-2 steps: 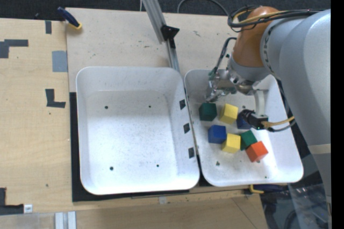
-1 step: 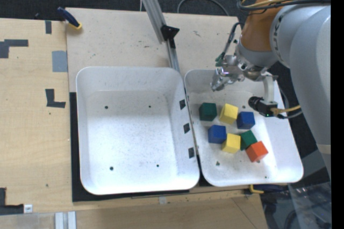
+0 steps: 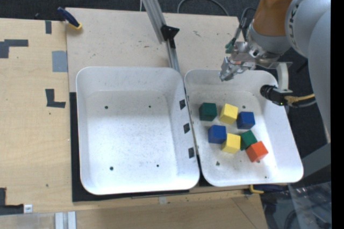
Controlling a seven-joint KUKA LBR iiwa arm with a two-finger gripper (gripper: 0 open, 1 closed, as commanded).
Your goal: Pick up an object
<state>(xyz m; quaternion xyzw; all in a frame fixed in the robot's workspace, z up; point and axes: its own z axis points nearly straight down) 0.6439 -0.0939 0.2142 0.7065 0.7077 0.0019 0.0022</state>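
**Approach Phase: Jaws Above the Right Bin, Nothing Held**

The left bin (image 3: 91, 88) sits on the counter (image 3: 107, 40) with a bare floor marked by a few dark dots. The right bin (image 3: 285, 163) touches it along the shared rim and contains seven cubes in a loose cluster: a dark green cube (image 3: 208, 111), a yellow cube (image 3: 229, 113), a blue cube (image 3: 245, 119), a second blue cube (image 3: 216, 133), a second yellow cube (image 3: 232, 142), a second green cube (image 3: 248, 138) and an orange cube (image 3: 257, 151). Several of them touch or nearly touch.

The jaws (image 3: 230, 71) hang at the far rim of the right bin, above and apart from the cluster. No cube sits between them; whether they stand wide or narrow cannot be told at this size.

Judged step: approach, with the grasp not yet made. The next move calls for travel toward the near side of the bin and a descent onto one cube. The dark green cube, on the edge of the cluster, appears the least crowded target. Neighbouring cubes may block one finger.
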